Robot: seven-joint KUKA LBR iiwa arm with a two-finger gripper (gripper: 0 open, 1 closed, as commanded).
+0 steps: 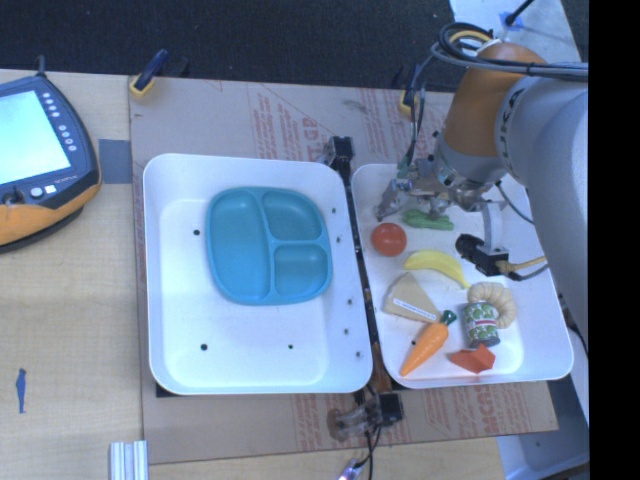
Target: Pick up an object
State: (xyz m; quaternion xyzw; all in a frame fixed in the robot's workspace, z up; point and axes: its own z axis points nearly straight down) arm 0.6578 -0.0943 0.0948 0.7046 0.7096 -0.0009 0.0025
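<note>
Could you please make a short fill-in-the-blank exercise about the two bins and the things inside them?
1. The blue divided plate lies in the ____ bin.
2. The banana is ____ in colour.
3. The toy carrot lies in the ____ bin.
4. The gripper is low over the ____ end of the right bin.

Missing words: left; yellow; right; far

White bins (pixel 255 373): two
Blue divided plates (pixel 268 244): one
Tomatoes (pixel 389 238): one
Bananas (pixel 438 265): one
Carrots (pixel 426 346): one
Cheese wedges (pixel 411 299): one
Handheld control pendants (pixel 38 158): one
</note>
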